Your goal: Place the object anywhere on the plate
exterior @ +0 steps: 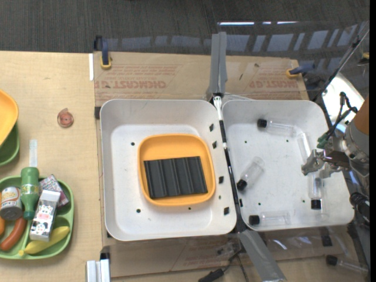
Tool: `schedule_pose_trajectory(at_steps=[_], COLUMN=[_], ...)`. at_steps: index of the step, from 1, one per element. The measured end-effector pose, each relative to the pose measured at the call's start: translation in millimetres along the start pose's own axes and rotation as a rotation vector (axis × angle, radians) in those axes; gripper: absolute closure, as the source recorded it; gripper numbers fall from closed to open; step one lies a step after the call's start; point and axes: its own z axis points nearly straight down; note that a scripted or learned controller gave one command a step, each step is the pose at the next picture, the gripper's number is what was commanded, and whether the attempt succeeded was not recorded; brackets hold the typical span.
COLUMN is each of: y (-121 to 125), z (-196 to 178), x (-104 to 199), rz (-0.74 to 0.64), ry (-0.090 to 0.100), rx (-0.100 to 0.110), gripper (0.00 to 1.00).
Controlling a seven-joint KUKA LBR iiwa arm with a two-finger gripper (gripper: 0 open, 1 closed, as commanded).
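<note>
Currently, two white bins sit side by side on the bench. The left bin holds a yellow plate near its centre, and a dark ribbed block lies flat on that plate, covering most of its lower half. The right bin contains several clear tubes with black caps: one tube near the upper wall, one tube tilted near the left wall, one tube along the lower wall, and one tube standing roughly lengthwise near the right wall, just below the gripper.

The gripper hangs over the right edge of the right bin, well apart from the plate. Its fingers are small and partly lost against the white bin floor (the view is poor here), so their spread cannot be told, nor whether anything sits between them.

Outside the bins, to the left, a green tray carries toy food items, including a green bottle and a small carton. A yellow bowl rests at the left edge, and a small round pink item lies on the bench top nearby. Between the two bins runs a grey divider rail.
</note>
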Motion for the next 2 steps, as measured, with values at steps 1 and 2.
schedule_pose_trajectory(at_steps=[1,2], y=[84,138], z=[6,-10], x=[-8,-31], rz=[-0.352,-0.605], ry=[-0.001,-0.003], rx=[0.0,-0.004], gripper=[1.0,1.0])
